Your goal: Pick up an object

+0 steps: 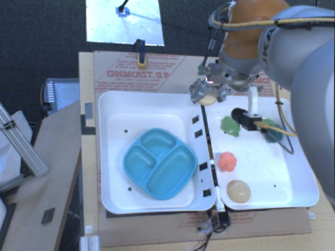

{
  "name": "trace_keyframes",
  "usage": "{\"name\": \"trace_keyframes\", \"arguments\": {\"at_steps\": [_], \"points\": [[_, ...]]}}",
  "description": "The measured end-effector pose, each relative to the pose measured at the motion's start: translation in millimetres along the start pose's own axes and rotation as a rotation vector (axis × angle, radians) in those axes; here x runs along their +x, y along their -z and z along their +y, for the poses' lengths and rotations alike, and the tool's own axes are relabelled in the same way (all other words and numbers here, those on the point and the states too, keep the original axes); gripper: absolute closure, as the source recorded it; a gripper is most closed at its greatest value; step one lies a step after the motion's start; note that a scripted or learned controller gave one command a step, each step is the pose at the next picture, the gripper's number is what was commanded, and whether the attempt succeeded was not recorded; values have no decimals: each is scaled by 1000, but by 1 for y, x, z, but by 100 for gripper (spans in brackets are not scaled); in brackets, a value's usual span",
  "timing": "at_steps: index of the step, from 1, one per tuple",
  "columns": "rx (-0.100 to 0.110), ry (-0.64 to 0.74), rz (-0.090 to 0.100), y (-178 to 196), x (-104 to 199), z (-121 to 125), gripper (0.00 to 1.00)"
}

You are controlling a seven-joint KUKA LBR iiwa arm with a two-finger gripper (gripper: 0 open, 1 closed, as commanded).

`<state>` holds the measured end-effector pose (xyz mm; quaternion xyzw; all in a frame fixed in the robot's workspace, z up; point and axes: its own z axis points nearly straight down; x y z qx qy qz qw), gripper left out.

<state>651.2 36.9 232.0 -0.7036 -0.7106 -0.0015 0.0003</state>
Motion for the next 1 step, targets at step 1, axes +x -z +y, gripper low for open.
{"name": "trace_keyframes", "arguments": {"at_steps": [1], "points": [[-1, 1, 1, 4, 62, 7, 100]]}}
